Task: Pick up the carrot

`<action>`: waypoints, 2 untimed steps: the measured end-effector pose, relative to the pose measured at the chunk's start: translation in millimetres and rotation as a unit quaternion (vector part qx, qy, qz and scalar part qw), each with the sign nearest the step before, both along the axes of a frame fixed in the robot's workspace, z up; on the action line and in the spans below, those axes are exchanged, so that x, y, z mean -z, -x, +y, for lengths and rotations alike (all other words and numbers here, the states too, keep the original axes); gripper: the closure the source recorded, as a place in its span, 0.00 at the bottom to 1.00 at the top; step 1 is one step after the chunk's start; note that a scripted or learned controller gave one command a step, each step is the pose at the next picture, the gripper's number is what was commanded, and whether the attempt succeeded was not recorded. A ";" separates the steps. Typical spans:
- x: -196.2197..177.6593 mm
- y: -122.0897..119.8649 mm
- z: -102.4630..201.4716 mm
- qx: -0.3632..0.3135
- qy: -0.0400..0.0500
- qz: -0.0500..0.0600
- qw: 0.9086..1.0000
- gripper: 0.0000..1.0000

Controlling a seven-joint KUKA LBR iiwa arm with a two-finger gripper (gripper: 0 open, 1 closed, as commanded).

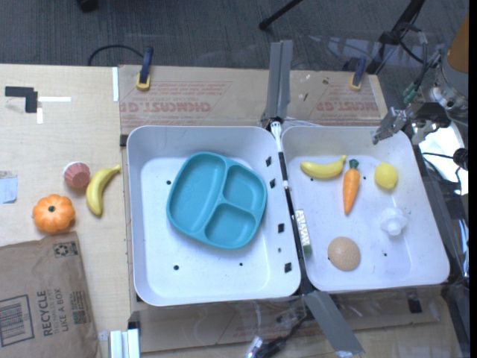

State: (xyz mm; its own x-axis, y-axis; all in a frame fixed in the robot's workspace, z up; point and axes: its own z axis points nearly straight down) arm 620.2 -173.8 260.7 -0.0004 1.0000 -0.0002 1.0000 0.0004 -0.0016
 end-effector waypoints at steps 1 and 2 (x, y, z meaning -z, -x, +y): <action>87.9 32.1 32.3 -0.025 0.000 0.000 1.000 0.00; 169.2 30.5 15.8 -0.096 0.000 -0.001 0.995 0.00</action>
